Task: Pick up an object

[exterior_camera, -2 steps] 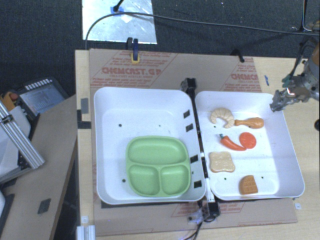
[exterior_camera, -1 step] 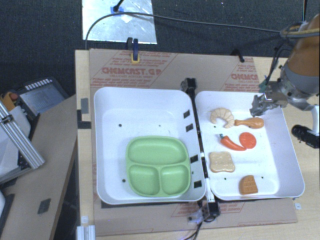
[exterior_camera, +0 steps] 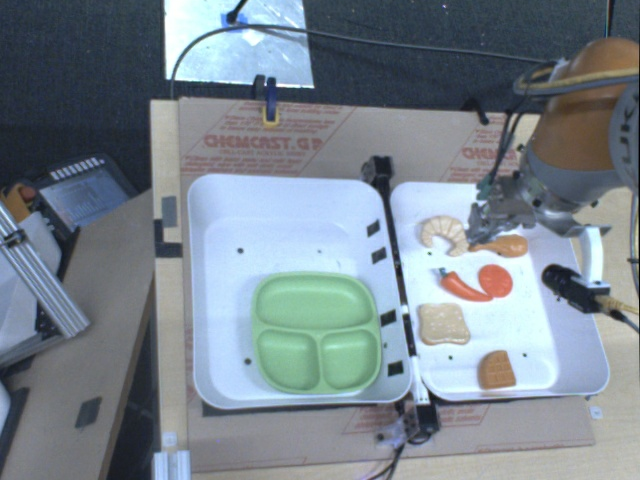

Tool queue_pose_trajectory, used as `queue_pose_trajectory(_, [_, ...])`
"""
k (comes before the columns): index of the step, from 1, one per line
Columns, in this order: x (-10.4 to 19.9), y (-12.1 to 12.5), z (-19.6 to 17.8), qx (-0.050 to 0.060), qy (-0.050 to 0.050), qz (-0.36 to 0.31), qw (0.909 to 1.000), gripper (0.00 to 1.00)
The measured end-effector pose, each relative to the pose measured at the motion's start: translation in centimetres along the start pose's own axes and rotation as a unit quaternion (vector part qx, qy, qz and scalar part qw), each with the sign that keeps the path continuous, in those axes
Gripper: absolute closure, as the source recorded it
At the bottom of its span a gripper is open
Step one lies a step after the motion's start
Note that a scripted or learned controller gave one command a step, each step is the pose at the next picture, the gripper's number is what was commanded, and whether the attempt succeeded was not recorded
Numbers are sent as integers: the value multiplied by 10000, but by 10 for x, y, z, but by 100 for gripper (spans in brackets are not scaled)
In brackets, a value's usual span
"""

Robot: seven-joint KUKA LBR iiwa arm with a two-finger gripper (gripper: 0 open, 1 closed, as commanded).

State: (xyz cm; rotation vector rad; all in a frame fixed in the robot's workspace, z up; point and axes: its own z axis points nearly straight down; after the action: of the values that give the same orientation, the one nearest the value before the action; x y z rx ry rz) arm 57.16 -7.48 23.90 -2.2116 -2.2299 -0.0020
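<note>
A grey robot arm reaches into the right bin (exterior_camera: 575,363). Its gripper (exterior_camera: 484,230) hangs low between a croissant (exterior_camera: 443,232) and a small orange pastry (exterior_camera: 508,247); its grip cannot be made out. A green divided plate (exterior_camera: 316,332) sits in the left bin (exterior_camera: 220,268).

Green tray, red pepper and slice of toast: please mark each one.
Green tray (exterior_camera: 316,302): camera view, on its large upper compartment.
Red pepper (exterior_camera: 463,286): camera view, mid-body.
Slice of toast (exterior_camera: 443,323): camera view, its centre.
</note>
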Motion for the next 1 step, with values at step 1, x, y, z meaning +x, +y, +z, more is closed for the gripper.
queue_pose_trajectory(1, [53,-11,13,4,1,0,10000,100])
